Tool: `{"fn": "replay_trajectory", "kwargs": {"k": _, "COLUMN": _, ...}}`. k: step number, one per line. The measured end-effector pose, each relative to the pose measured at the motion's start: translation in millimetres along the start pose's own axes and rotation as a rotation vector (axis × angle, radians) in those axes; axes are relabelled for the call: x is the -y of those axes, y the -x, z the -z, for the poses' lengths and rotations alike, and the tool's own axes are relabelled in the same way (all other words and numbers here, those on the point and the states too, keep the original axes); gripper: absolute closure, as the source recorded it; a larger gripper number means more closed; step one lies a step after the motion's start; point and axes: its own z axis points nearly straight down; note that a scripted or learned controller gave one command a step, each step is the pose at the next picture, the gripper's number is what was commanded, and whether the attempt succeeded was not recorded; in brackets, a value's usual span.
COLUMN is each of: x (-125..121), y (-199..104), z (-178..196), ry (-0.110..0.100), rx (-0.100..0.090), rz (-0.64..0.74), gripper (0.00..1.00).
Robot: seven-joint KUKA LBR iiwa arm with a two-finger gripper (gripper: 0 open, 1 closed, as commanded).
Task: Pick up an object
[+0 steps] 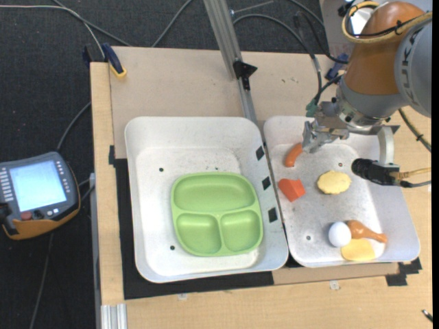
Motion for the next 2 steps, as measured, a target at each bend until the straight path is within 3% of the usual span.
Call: {"fn": "replay_trajectory", "kwargs": {"k": 2, "x": 24.1, "y": -115.0, "z": 17.6, "ry": 0.001, "rx": -0.001, "rz": 0.002, "gripper": 1.0}}
